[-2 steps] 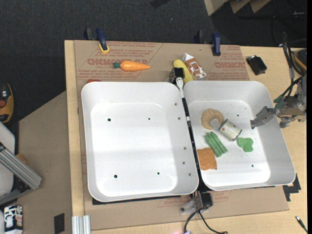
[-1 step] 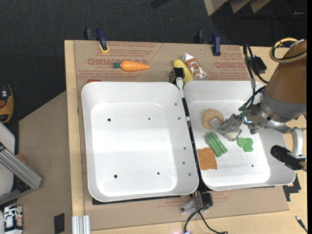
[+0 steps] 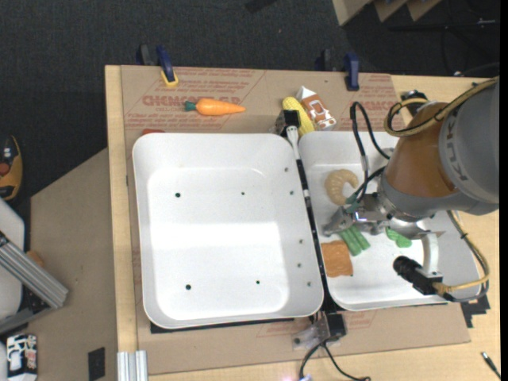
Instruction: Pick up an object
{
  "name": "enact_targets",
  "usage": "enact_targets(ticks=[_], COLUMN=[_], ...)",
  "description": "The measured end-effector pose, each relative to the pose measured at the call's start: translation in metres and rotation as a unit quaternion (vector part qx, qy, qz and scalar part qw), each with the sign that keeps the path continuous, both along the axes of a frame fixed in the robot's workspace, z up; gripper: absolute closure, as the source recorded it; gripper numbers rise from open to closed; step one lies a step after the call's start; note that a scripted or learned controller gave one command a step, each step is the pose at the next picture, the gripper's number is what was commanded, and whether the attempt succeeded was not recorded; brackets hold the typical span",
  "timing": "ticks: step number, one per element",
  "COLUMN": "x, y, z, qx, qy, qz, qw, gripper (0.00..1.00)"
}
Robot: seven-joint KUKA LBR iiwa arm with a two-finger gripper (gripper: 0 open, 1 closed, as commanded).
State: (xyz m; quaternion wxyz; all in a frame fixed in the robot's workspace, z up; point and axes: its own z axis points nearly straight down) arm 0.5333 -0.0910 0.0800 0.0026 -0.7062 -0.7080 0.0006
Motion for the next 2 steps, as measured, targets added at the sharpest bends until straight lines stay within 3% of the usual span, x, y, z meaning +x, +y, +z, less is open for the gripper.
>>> enact_targets(ticks=[1,2], x=[0.001,0.073], y=[-0.003,0.054], z=[0.015,0.155], qx=[-0.002,-0.001], qy=[-0.003,-0.013], qz=[-0.002,0.003], qw=[1.0,0.9999], gripper=[1.0,1.0])
